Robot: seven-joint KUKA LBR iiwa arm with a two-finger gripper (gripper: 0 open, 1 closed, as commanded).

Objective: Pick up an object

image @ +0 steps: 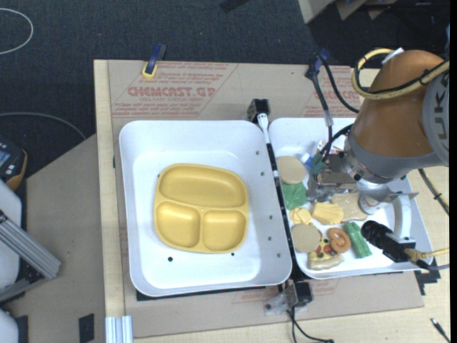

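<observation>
The hand (330,181) was seen low over the middle of the right bin (294,133), carried by the grey and orange arm (396,113), which was reached in across that bin's far right corner. Whether the hand was spread or pressed together could not be told, as it was hidden under the wrist.

The toy foods were all found in the right bin. A tan round piece (290,168) was set against the bin's left wall, with a green piece (293,194) touching its near side. Yellow slices (327,213) were laid near the bin's middle, just below the hand. A second tan disc (307,236) was placed towards the bin's near left corner. A pizza slice (325,258) was rested at the bin's near wall, with a small doughnut (338,240) lying on it and a green stick (357,240) just beside the doughnut.

Beside the right bin, on the bench (114,106), the left bin (143,191) was occupied by a yellow divided plate (202,207).
</observation>
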